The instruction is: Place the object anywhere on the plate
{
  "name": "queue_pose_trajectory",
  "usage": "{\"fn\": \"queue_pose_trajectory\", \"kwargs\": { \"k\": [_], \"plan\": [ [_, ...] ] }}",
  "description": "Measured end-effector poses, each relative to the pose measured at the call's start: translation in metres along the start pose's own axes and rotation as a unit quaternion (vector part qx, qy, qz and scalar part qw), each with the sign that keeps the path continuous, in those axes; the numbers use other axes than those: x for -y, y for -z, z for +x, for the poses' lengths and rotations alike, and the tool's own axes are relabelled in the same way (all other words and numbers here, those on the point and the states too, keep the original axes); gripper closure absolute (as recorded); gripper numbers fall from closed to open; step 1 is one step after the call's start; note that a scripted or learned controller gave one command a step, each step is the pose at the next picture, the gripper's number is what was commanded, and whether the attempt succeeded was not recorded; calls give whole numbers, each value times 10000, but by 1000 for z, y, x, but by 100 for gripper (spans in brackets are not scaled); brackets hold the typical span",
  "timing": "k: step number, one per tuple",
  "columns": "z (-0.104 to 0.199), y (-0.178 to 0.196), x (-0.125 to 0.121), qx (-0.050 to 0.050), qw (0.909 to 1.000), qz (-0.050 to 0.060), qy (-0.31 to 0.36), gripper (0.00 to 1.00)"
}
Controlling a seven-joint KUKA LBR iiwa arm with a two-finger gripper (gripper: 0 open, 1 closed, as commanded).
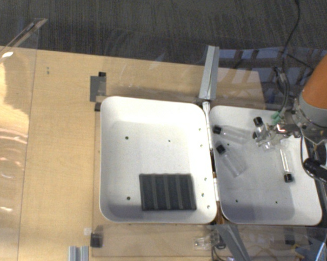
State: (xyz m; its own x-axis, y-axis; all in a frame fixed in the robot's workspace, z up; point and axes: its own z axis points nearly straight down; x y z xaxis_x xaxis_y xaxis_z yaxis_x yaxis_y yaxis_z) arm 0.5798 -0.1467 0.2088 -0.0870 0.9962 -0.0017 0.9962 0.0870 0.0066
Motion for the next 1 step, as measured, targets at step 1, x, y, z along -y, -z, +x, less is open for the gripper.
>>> {"fn": "queue_pose_trajectory", "kwargs": {
  "k": [1],
  "plan": [
    [68,-24,-95,-10,9989,13,469,100]
  ]
}}
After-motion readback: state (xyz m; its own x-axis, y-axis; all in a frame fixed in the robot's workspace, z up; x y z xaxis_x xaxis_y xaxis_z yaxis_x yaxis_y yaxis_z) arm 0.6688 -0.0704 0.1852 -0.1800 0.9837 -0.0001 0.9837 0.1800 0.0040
